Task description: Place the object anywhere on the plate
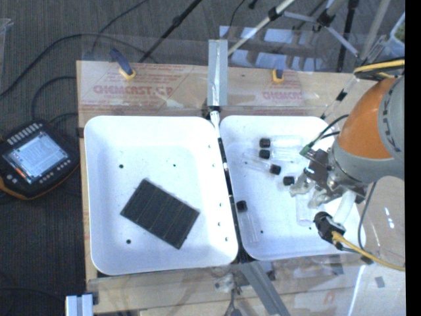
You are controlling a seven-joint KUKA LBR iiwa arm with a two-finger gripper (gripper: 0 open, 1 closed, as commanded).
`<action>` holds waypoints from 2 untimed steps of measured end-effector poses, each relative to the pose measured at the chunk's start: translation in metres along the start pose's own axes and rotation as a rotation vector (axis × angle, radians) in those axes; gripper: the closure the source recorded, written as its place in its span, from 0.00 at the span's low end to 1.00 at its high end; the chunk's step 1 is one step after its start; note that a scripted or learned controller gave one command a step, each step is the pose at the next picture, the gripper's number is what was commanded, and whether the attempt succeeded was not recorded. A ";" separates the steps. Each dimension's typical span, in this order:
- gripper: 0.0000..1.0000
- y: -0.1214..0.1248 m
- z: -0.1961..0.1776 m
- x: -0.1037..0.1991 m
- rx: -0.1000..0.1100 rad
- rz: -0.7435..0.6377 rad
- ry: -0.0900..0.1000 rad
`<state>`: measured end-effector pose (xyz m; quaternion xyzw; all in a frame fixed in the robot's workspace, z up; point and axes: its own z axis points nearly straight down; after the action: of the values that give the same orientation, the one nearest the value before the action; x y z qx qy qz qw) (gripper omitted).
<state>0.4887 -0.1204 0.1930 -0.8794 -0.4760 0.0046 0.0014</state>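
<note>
Plate (160,213): dark ribbed rectangle, laid flat in left bin (105,143).
Right bin (263,239): clear black-capped vials (279,147) scattered.
Gripper (308,188): lowered among vials; finger state cannot be told.

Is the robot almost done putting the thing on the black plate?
Not yet. The plate in the left bin has nothing on it. The gripper is over the right bin, among small clear tubes with black caps. Picking one up and carrying it over is left.
</note>
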 end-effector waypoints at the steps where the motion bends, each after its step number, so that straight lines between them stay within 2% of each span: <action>1: 1.00 0.055 0.012 0.097 -0.001 -0.143 0.000; 2: 1.00 0.044 -0.012 0.194 -0.004 -0.354 -0.001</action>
<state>0.6320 0.0178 0.2038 -0.7819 -0.6234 0.0038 0.0002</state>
